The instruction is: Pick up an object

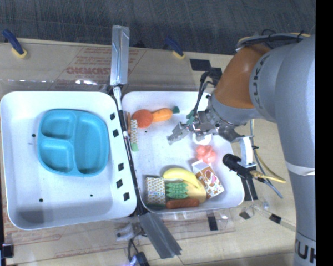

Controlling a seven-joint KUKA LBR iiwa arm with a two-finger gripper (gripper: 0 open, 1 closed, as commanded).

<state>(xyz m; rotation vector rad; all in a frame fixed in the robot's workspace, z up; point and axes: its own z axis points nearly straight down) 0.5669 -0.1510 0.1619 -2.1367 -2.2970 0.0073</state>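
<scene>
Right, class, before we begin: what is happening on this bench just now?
A grey robot arm reaches over the right bin, its tool hanging above the bin floor with nothing between its fingers. Below and around it lie a toy carrot, a pink item, a banana and a small carton. The left bin holds a blue divided tray.

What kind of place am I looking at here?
Likely a robotics lab grasping bench: a grey arm reaches over two white bins, the right bin holding toy food such as a banana, the left a blue divided tray.

Bright, even overhead light; soft shadows, mild glare, slightly soft focus.
</scene>
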